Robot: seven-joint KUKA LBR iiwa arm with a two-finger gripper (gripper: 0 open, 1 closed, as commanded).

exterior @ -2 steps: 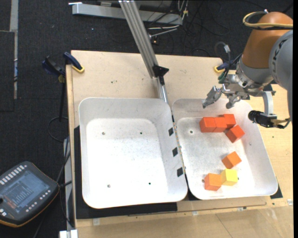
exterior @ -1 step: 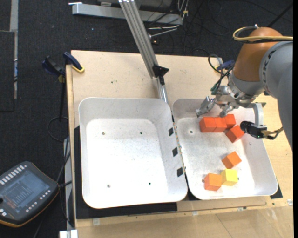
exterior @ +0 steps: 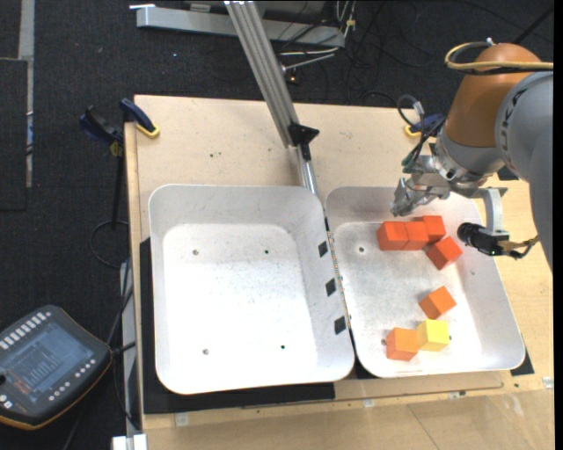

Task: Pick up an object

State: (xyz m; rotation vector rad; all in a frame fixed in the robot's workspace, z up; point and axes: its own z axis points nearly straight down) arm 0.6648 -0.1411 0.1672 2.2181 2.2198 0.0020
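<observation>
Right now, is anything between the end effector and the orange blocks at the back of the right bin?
Nothing visible. The end effector sits just behind and to the left of the back orange blocks in the right bin, with only bare bin floor showing between them. The other blocks lie nearer the camera, away from that path.

The arm is running off the right edge, so its base and most of its body are staying out of sight. The gripper is looking too small and dark to read. The teach pendant is getting clipped at the bottom-left corner, its screen too tiny to make out. The metal frame is disappearing past the top edge.
</observation>
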